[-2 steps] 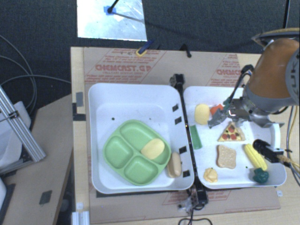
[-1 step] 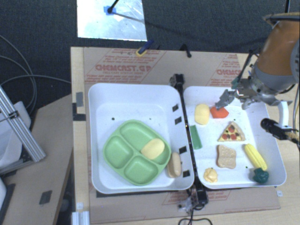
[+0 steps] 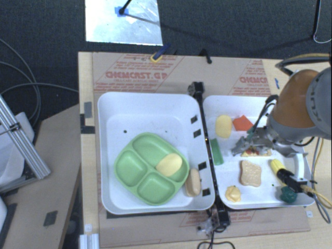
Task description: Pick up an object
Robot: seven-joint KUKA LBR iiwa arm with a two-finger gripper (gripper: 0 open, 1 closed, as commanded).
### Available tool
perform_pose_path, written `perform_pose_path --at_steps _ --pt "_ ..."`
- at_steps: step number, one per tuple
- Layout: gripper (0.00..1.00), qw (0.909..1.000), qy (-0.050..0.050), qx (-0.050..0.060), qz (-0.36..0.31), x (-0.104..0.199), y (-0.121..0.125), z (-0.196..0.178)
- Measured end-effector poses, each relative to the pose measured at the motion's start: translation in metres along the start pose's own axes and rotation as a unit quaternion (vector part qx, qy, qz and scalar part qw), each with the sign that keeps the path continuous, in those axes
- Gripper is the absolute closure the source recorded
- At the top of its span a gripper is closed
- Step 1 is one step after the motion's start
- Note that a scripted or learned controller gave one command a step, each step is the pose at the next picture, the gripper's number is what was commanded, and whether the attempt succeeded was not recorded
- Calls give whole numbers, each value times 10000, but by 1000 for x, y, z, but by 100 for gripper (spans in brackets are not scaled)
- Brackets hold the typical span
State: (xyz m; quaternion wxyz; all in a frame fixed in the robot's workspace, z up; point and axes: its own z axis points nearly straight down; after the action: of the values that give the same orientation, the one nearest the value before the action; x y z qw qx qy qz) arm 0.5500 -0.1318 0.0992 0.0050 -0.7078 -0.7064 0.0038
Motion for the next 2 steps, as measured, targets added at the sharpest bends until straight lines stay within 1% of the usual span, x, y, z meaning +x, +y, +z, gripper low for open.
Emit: perform_pose_path --at_steps 1,2 --pt "0 10000 11 -33 -19 44 -60 5" --pt "0 10000 -23 -97 -7 13 -43 -46"
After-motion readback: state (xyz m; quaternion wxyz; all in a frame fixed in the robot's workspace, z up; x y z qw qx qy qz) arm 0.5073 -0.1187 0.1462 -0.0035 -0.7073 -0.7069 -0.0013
